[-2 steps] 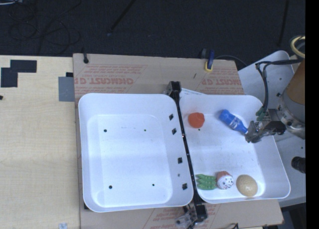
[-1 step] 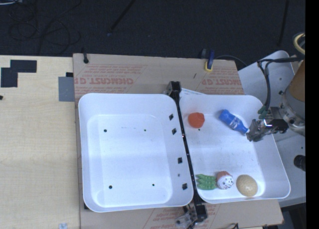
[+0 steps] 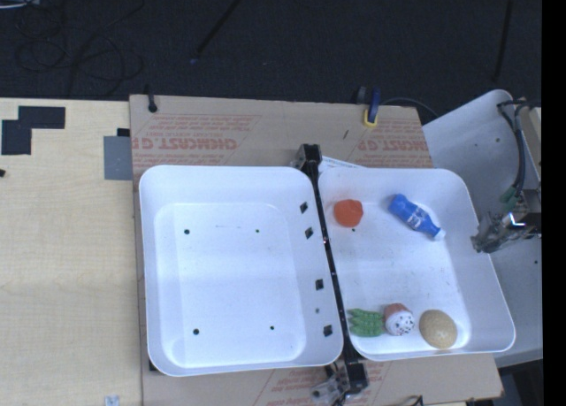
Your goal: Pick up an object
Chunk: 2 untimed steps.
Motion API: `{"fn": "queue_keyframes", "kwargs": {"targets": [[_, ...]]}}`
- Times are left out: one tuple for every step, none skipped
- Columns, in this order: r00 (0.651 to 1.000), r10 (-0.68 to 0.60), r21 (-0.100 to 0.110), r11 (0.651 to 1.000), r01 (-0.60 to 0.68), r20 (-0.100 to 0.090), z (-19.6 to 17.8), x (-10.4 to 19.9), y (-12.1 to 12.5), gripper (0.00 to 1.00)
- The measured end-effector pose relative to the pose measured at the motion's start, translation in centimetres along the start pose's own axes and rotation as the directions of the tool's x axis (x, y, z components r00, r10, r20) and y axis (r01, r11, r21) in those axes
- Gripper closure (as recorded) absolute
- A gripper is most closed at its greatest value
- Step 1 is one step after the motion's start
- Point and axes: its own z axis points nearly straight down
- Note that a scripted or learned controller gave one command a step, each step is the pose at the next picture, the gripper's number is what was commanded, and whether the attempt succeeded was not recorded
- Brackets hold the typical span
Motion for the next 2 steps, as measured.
{"fn": "queue_keyframes", "kwargs": {"targets": [[1.0,-0.001,0.002,1.0,0.001,0.0,0.1,-4.8,0.1,1.0],[1.0,-0.001,0.007,1.0,0.001,-0.003,3.9,-4.8,0.1,1.0]]}}
